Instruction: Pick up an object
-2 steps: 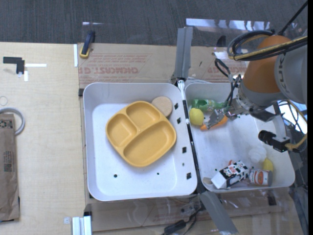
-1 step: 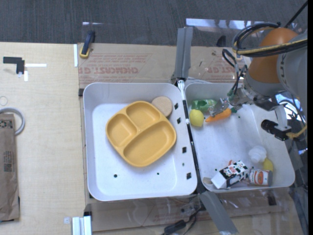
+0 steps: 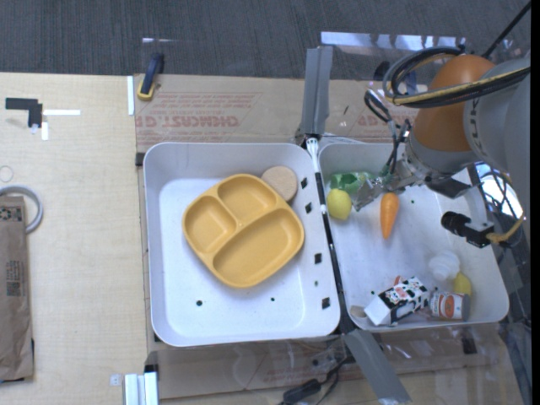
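I see the arm (image 3: 472, 99) reaching in from the right, its orange band sitting above the far corner of the right bin (image 3: 422, 264). The gripper (image 3: 390, 182) is down at the far left part of that bin, right over the top end of a carrot (image 3: 388, 215). The carrot hangs or lies upright in view, its top touching the gripper tip; I cannot tell if the fingers are apart or clamped on it, that area is too cluttered.

Just left of the carrot there's a lemon (image 3: 338, 203) against the bin's left wall, and a green object (image 3: 348, 180) just behind it, type unclear. At the near side of the right bin lies a small cow-print milk carton (image 3: 393, 299), touching a small bottle with an orange label (image 3: 445, 305). A yellow-and-white item (image 3: 451, 275) sits near the right wall, too blurry to name.

The left bin (image 3: 236, 310) holds a yellow divided plate (image 3: 243, 229), tilted diagonal, with a round tan disc (image 3: 281, 180) touching its far edge. On the tabotop, sorry, tabletop (image 3: 67, 226) at far left rests a brown paper bag (image 3: 14, 285).
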Tool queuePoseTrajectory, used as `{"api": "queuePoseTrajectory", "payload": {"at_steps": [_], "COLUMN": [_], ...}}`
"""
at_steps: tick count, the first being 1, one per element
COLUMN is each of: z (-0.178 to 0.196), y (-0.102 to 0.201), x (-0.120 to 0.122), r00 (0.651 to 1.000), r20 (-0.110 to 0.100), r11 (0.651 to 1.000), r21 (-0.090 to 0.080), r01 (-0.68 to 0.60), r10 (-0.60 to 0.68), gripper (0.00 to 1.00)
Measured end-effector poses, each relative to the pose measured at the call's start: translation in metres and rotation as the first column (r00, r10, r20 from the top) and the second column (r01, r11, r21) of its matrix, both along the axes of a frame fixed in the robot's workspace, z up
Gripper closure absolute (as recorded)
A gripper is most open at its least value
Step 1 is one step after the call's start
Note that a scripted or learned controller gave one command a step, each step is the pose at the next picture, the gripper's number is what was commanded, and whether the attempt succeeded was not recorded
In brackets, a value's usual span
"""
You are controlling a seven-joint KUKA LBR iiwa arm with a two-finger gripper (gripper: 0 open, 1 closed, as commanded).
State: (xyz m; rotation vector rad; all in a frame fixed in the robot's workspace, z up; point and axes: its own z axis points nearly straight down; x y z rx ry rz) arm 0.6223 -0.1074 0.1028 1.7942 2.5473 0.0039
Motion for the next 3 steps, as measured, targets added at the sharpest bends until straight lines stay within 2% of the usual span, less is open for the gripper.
{"api": "queuePoseTrajectory", "payload": {"at_steps": [1, 2, 3], "z": [-0.01, -0.001, 0.088], "y": [-0.023, -0.023, 0.054], "x": [-0.033, -0.033, -0.063], "r00": [1.0, 1.0, 0.99], "r20": [-0.021, -0.019, -0.024], "r11": [1.0, 1.0, 0.991], "r21": [0.01, 0.01, 0.012], "r01": [0.001, 0.002, 0.137], "r10": [-0.001, -0.002, -0.137], "gripper": [0.0, 1.0, 1.0]}}
